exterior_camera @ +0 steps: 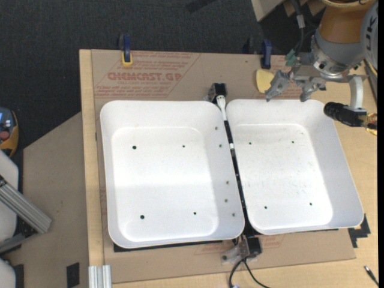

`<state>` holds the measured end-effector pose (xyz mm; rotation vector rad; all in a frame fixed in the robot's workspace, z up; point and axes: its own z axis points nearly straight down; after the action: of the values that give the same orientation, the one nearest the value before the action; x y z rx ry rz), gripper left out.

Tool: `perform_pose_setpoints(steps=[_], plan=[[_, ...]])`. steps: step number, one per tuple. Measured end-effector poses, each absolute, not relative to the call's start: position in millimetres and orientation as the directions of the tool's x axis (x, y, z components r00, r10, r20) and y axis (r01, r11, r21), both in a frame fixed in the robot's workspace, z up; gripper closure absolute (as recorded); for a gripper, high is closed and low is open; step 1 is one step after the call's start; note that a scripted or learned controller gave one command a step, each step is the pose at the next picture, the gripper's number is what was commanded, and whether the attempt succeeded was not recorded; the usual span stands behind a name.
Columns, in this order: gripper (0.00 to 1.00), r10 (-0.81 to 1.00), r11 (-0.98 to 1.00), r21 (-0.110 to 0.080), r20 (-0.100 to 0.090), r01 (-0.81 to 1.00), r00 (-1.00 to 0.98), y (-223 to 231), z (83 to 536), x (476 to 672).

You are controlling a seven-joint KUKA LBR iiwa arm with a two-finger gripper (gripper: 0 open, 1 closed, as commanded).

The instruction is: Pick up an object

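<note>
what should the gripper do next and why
Probably shift a little toward the yellow object and lower onto it. The gripper hangs over the far rim of the right bin, its jaws spread with nothing between them, and that object lies on the board just beside it.

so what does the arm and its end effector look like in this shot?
The arm has an orange band over a grey wrist section, and dark cables run beside it. Below sits a grey metal gripper with two splayed fingers, with a small green part on its left side.
</note>
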<state>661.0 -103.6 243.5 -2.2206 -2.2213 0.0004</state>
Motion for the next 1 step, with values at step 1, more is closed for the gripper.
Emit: perform_pose_setpoints(steps=[1], plan=[[0.0, 1.0, 0.001, 0.011, -0.002, 1.0, -0.001, -100.2, 396.3, 617.9]])
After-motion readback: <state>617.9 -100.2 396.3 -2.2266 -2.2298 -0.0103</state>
